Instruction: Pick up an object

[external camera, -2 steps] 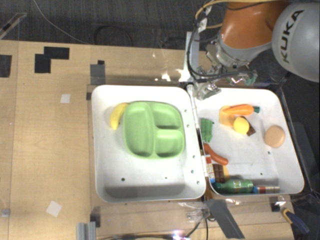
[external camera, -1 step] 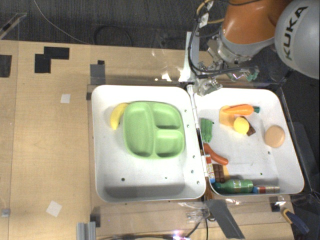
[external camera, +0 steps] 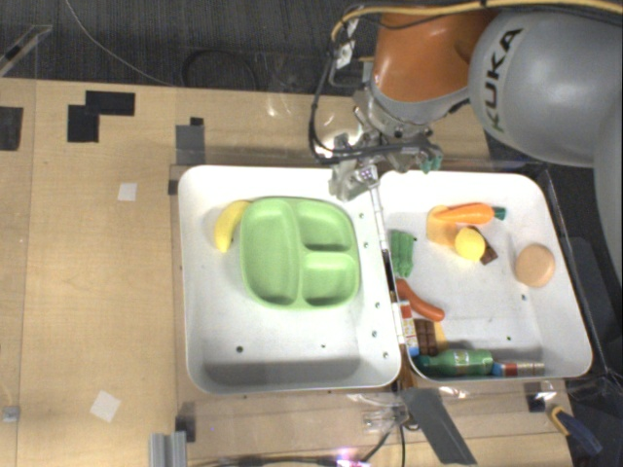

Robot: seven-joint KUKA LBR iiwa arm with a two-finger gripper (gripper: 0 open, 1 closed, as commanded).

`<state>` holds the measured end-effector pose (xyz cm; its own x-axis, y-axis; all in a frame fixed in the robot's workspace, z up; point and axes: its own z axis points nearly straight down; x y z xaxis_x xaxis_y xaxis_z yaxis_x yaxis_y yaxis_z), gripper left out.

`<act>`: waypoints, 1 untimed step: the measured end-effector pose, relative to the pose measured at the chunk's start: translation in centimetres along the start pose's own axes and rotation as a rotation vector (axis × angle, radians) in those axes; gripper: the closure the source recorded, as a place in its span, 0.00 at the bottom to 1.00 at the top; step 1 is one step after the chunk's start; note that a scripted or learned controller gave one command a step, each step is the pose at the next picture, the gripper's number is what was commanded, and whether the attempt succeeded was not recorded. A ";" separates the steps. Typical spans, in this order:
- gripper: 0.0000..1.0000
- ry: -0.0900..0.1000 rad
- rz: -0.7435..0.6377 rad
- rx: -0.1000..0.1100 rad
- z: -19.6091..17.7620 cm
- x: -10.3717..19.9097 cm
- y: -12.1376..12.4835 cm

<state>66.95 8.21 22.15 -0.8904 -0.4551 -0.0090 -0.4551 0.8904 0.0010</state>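
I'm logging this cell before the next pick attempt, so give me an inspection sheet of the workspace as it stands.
Surface: wooden bench bearing two white bins side by side.
Job's things: left bin holds a green divided tray with a banana against its left edge. Right bin holds a carrot, lemon, brown round piece, sausage, small green item and a green bottle along the near wall.
Clutter: nothing seen outside the bins.
Grippers: gripper over the far end of the divide between bins, holding nothing visible.
Cables: black cable looped beside the wrist.
Surroundings: dark carpet beyond the bench.
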 end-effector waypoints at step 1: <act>1.00 -0.008 -0.007 0.008 -6.2 9.9 0.5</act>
<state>57.83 4.14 28.22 -0.8871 -0.4613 -0.0172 -0.4612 0.8873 -0.0073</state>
